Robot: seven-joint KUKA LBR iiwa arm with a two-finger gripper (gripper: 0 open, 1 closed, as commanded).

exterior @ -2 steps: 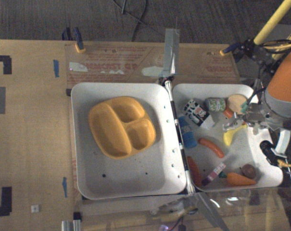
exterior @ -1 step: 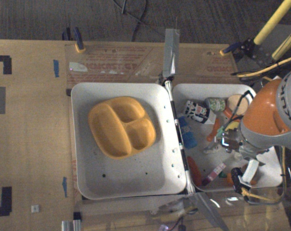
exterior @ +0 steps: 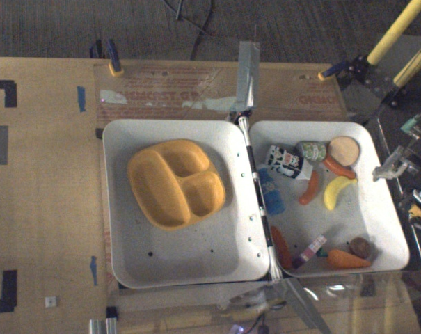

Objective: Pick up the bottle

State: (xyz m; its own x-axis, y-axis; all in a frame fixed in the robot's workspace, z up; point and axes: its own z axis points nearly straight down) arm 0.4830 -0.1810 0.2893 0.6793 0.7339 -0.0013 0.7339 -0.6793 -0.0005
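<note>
Camera view from my remote desk: the left bin (exterior: 120, 207) holds a yellow divided plate (exterior: 175, 183). The gripper (exterior: 393, 164) sits over the right bin's (exterior: 377, 218) right rim, and I cannot tell its state. The small bottle (exterior: 312, 247) lies near the front wall, between a red carrot (exterior: 280, 248) and an orange carrot (exterior: 348, 259).

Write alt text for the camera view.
Two white bins sit side by side: the left bin holds a yellow divided plate; the right bin holds toy food and a small bottle near its front edge.

Metallic tool (exterior: 393, 164) at right edge, low over bench, finger state unclear
</note>
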